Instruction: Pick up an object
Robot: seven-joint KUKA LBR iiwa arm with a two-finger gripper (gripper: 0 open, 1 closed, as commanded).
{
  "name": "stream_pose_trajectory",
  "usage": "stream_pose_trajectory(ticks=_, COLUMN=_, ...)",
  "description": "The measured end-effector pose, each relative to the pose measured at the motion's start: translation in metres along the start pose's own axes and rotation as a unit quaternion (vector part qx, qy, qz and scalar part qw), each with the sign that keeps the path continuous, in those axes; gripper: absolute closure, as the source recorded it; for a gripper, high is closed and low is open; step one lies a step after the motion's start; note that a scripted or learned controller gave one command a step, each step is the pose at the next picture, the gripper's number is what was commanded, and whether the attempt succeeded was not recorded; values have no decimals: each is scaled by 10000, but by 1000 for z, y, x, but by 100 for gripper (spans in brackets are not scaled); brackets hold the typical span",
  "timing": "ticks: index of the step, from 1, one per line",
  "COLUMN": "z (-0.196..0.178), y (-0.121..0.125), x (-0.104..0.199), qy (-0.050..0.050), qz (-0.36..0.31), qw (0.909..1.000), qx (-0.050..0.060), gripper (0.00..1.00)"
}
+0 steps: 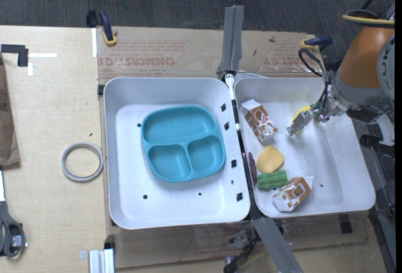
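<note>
White bin [339, 184] is holding 4 things. The hand [300, 122] is hanging above it; I cannot tell its grip. It could be missing the box [260, 122].

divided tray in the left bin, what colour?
Teal blue, all one colour. The divided tray shows clearly in the camera view, lying in the left bin.

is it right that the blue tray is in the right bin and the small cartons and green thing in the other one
Not quite: the camera view shows the blue tray in the left bin. The two cartons and the green thing lie in the right bin.
</note>
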State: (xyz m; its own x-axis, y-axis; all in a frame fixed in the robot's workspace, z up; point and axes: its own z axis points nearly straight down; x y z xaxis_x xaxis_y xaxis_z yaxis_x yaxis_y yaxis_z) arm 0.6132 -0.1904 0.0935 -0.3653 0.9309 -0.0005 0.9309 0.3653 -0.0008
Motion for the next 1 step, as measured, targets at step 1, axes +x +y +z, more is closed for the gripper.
stream_pose_trajectory(ticks=1, z=-9, y=0, x=-1, qy=-6, qz=12, qw=10000, qx=-5, gripper=100)
